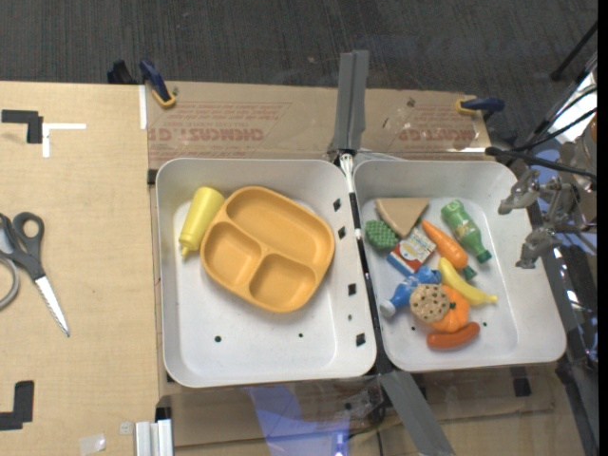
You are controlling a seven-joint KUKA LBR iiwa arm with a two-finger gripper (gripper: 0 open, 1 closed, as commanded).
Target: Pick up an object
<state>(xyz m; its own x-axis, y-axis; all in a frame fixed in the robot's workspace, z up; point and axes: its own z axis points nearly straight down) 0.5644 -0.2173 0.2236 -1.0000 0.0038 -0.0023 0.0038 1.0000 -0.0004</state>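
Right now the hand [528, 224] hovers at the right bin's [532, 345] edge; whether it's open, I can't tell

**Robot hardware: grey metal, black cabling**

Gripper [522, 226]: two silvery-grey metal fingers [516, 199], dull finish, w/ small bracket-like joints behind them. Arm [568, 218] at frame's right edge is mostly cut off; visible bits are grey metal w/ bright white glare patches. Thin black cables [532, 156] run across it, approx. horizontal and diagonal.
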